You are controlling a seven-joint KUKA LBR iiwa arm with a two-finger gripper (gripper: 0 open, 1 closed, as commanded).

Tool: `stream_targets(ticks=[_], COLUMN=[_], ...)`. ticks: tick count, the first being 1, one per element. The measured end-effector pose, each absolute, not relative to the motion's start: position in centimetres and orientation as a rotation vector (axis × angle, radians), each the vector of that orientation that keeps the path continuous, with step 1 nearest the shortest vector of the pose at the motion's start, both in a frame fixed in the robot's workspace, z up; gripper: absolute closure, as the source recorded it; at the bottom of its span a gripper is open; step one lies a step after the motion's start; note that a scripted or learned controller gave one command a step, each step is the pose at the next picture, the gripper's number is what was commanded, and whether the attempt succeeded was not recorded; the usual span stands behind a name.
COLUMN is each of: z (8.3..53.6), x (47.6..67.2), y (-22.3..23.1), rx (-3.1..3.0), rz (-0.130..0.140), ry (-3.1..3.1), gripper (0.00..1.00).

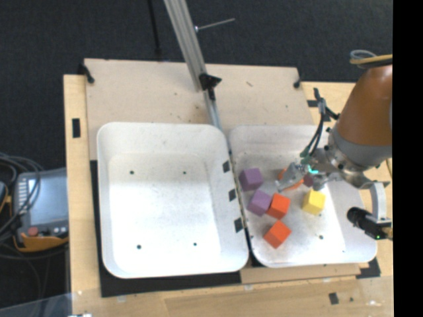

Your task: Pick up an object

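My gripper [295, 179] reaches down into the right bin [264, 140] from the right, its tip low over the bin floor. A small orange thing [285, 174] shows right at the tip, partly hidden by it; whether it is gripped I cannot see. Just right of and below the tip lies a yellow cube [314, 202]. To the left are two purple cubes [250, 178] [260, 202]. An orange cube [279, 206] touches the lower purple one. Another orange cube [277, 234] lies nearer the front of the bin.
The left bin [165, 137] stands beside the right one, with a shared wall between them. A slanted metal rail [188, 38] rises behind the bins. The arm's orange band and grey wrist [367, 124] hang over the right bin's right side.
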State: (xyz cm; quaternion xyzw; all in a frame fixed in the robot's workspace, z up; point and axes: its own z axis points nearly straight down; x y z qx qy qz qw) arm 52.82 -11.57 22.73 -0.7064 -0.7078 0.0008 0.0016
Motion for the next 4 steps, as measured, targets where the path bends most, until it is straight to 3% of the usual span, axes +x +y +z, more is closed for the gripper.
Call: stream_targets(ticks=[1,2,3,4], z=[22.9,16.6,12.7,12.4], x=[52.9,52.4,53.4,53.8], y=[-11.6,-11.8,-12.0,-12.0], rx=[-2.223,-2.221,-2.228,-2.236], rz=[-0.002,0.007,-0.013,-0.023], ry=[-2.221,-2.218,-2.231,-2.236], gripper=[0.00,0.00,0.00,0.00])
